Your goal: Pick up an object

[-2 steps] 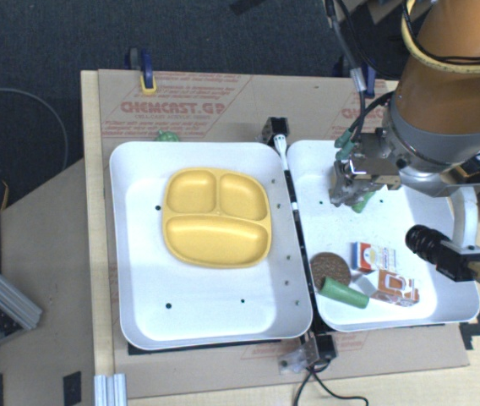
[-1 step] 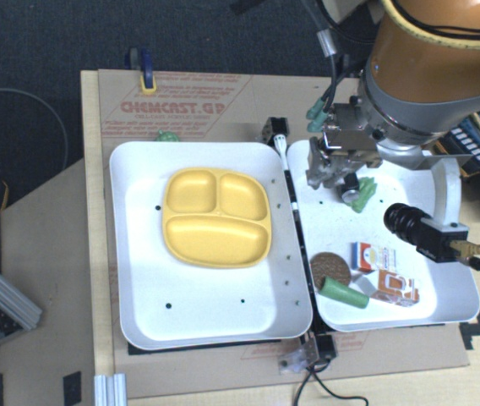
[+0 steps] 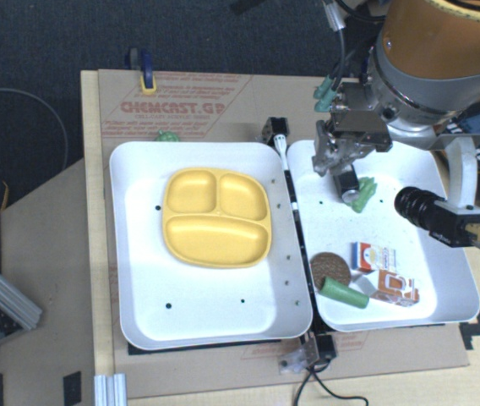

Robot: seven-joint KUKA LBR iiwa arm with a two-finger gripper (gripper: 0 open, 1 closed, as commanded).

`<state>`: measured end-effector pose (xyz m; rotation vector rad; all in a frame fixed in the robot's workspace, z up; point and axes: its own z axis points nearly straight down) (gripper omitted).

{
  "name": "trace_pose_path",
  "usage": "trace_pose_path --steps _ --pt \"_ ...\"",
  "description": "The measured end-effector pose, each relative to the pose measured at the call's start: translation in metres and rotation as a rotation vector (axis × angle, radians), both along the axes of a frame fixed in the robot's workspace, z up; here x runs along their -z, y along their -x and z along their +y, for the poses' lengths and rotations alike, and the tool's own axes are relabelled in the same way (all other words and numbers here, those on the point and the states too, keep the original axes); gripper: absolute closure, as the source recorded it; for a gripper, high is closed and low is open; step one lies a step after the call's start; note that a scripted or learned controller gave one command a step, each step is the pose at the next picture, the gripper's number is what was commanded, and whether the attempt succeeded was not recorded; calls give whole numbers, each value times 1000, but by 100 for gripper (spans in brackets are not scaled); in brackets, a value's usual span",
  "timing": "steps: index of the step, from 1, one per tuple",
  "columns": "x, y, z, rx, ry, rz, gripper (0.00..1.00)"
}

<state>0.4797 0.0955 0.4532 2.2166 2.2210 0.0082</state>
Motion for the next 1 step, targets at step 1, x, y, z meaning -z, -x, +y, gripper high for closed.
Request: trace_pose_path --steps 1 --pt "151 3 25 1 4 23 100"
